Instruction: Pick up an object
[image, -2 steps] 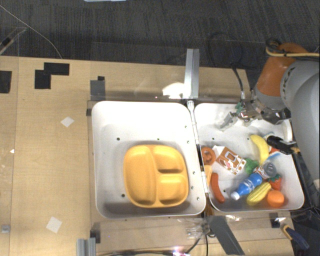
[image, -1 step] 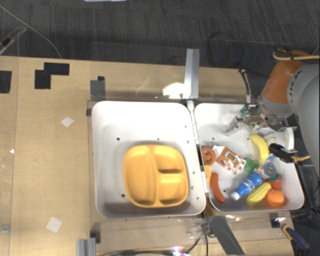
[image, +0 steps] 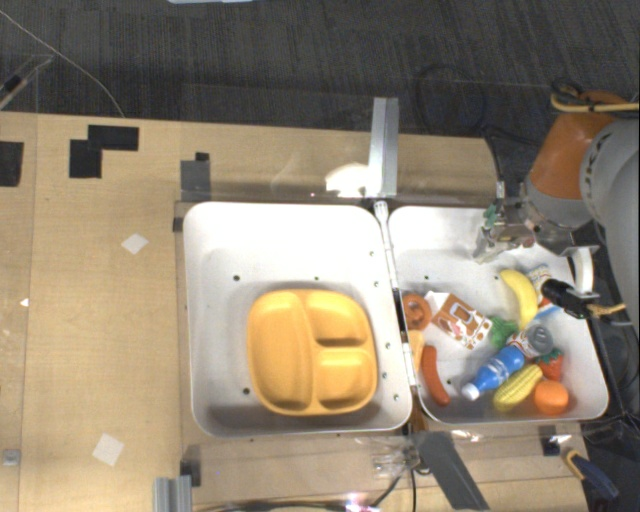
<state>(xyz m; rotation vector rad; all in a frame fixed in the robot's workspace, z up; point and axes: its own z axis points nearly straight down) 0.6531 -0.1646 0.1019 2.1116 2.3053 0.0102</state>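
Note:
My gripper (image: 497, 240) hangs over the far part of the right bin (image: 440, 245), above bare white floor, and nothing shows in it. Just below and to its right lies a yellow banana (image: 518, 295). Further toward the front sit a blue bottle (image: 497, 368), an orange-and-white packet (image: 460, 320), a brown ring (image: 417, 313), a red sausage (image: 434, 372), a small yellow-green fruit (image: 518, 385) and an orange (image: 551, 397). A green item (image: 503, 328) lies between the packet and the bottle.
The left bin (image: 215, 250) holds a yellow divided tray (image: 312, 350) in its front half. A metal post (image: 384, 150) stands behind the divider between the bins. The grey arm with its orange band (image: 570, 160) comes in from the upper right.

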